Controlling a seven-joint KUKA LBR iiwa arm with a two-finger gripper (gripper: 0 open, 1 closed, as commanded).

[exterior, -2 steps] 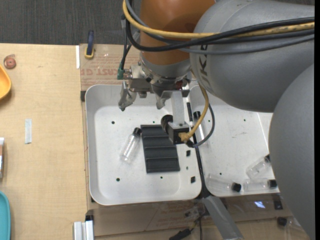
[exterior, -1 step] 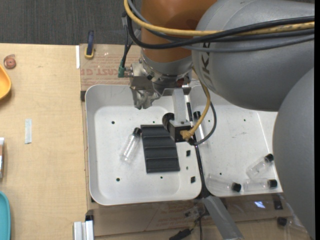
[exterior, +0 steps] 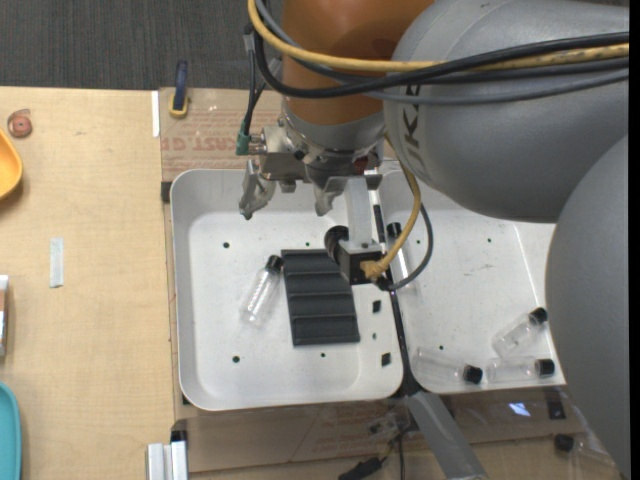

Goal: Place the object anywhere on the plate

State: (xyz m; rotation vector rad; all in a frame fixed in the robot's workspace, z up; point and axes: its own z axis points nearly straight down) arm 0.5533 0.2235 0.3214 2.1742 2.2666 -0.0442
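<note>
Camera view: gripper (exterior: 283, 203), spread and holding nothing (by my read, pre-grasp), must descend beside black ridged plate (exterior: 321, 296) onto clear vial (exterior: 260, 292).

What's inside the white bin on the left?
The left bin holds a black ridged plate and a clear tube beside it. The arm covers the bin's back edge.

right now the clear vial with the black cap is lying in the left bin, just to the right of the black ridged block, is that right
Not quite. The camera view shows the clear vial lying in the left bin, but just to the left of the black ridged block, not to its right.
</note>
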